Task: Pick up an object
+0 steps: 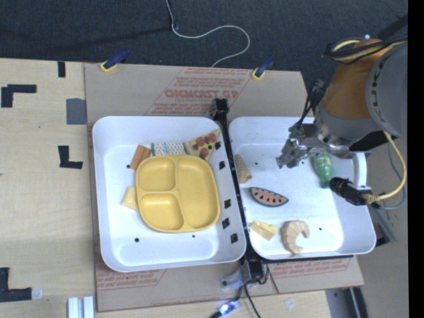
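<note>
My gripper (290, 156) hangs over the upper middle of the right bin (265, 134), its dark fingers pointing down and left, with nothing visible between them. A green object (323, 167) lies just to its right, partly under the wrist. Below it a watermelon slice (268, 197) rests on the bin floor. A croissant (295, 235) and a pale cheese wedge (264, 229) lie near the front wall. A tan piece (242, 171) leans against the divider on the left side of that bin.
The left bin (112, 244) holds a yellow divided plate (177, 192), with an orange stick (140, 156), a pizza slice (204, 143), a patterned piece (168, 149) and a yellow wedge (129, 197) around it. A black plug (341, 187) and cable hang at the arm's right.
</note>
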`<state>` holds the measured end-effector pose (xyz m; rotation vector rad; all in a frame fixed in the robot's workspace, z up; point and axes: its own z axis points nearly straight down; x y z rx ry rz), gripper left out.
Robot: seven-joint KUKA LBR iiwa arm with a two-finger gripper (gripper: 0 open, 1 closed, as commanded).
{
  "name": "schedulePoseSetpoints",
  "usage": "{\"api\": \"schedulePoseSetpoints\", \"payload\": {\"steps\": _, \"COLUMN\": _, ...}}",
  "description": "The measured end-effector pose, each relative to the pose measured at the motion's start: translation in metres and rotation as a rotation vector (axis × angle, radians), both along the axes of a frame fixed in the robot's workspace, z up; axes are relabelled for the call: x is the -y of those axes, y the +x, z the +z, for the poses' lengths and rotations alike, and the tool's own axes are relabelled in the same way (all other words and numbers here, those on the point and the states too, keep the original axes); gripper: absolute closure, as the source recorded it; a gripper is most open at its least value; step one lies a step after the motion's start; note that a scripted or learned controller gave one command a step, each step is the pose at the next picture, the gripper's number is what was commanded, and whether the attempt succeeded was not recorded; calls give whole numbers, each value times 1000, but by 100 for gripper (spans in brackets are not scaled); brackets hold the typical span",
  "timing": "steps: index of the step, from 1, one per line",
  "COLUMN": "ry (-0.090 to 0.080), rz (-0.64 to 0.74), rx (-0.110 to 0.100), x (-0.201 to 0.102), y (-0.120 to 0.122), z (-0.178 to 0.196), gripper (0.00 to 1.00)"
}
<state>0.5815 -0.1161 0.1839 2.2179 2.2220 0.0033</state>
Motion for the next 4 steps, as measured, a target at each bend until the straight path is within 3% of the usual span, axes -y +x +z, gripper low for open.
{"api": "schedulePoseSetpoints", "payload": {"steps": 1, "ry": 0, "rz": 0, "rx": -1, "x": -1, "y": 1, "z": 42, "gripper": 100}}
{"api": "schedulePoseSetpoints", "payload": {"steps": 4, "ry": 1, "rz": 5, "rx": -6, "x": -162, "y": -21, "z": 34, "gripper": 100}}
